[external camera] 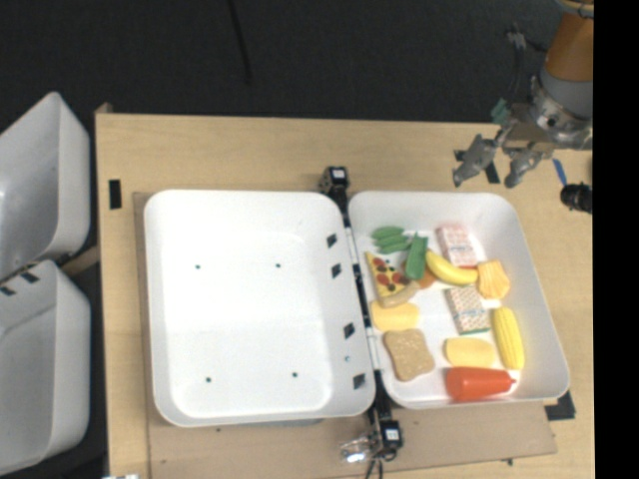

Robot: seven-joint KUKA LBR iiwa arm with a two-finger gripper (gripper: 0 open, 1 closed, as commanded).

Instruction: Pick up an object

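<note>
The right bin [529,267] holds several toy foods: a banana [449,270], a green pea pod [389,237], a pizza slice [387,277], a bread slice [407,353], a corn cob [508,336], a red pepper [477,382] and a pink-and-white packet [454,240]. My gripper [491,171] hangs above the bench just behind the right bin's far edge, well apart from the food. Its fingers are spread open and nothing is between them.
The left bin [240,302] lies beside the right one, joined along a black-clipped seam [349,297]. White housings [35,267] stand off the bench's left side. A small black fitting [334,179] sits behind the seam.
</note>
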